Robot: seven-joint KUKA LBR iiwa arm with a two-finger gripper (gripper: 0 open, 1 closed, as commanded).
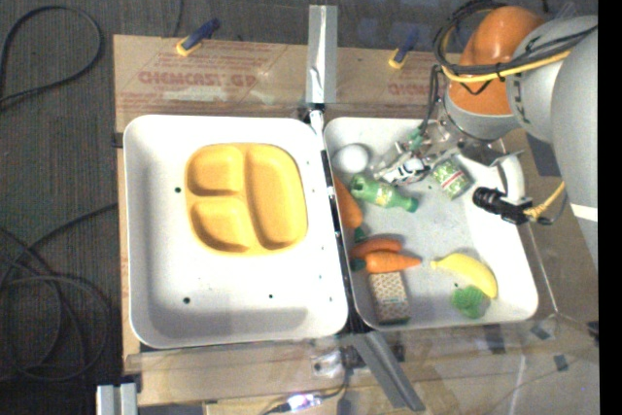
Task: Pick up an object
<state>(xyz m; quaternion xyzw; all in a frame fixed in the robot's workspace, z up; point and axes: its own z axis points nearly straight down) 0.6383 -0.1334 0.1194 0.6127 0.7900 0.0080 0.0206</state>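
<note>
Hand [425,151] low over right bin [505,301], grip unclear, green bottle [382,193] lying beside it.

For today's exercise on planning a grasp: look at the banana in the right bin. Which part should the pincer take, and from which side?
Take the banana across the middle of its curve, coming straight down from above. It lies flat on the bin floor with open floor on its upper side, so fingers could probably close across its narrow width. The green thing crowds its lower end, so avoid that end.
</note>
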